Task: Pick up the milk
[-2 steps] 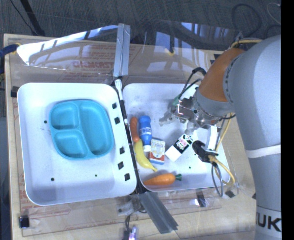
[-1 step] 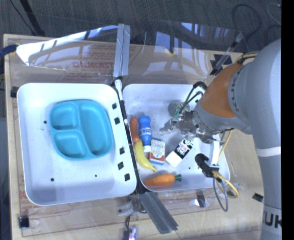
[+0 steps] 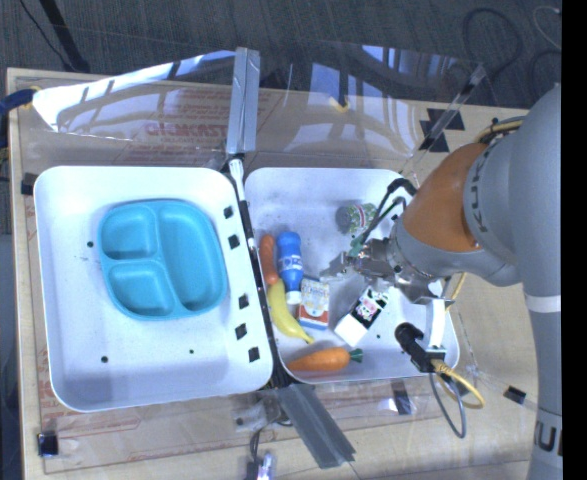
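I read the job as not yet done: the milk (image 3: 315, 304), a small carton, lies in the right bin (image 3: 303, 190) between the banana (image 3: 285, 316) and a white bottle (image 3: 361, 314). My gripper (image 3: 358, 261) hovers just beside it (I cannot tell its state). Left bin (image 3: 63, 358) holds a blue tray (image 3: 161, 258); dark carpet surrounds the tabletop (image 3: 493, 368).

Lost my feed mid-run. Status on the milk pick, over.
Gripper low in right bin, above milk carton. Carton lying among banana, blue bottle, carrot. Not lifted.
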Available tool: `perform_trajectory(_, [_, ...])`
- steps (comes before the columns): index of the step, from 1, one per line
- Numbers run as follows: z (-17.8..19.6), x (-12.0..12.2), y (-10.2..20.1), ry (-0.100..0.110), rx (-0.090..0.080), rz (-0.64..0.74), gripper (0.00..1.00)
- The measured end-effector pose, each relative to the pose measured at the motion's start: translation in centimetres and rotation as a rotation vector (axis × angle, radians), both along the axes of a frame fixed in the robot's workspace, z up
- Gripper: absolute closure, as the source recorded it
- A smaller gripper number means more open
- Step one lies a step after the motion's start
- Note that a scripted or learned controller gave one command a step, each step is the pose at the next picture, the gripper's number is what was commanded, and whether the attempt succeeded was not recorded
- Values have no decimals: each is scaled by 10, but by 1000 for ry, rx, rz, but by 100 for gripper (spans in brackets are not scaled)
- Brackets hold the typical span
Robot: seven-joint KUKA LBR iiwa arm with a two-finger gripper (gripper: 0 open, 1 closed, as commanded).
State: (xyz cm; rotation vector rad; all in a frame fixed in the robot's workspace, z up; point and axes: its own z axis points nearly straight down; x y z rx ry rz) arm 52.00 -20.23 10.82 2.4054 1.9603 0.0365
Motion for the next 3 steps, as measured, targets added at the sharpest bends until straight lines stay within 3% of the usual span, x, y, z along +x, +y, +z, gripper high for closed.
perform_trajectory(1, [-1, -27, 1, -1, -2, 17, 0])
perform_trajectory(3, [-1, -31, -5, 9, -6, 191, 0])
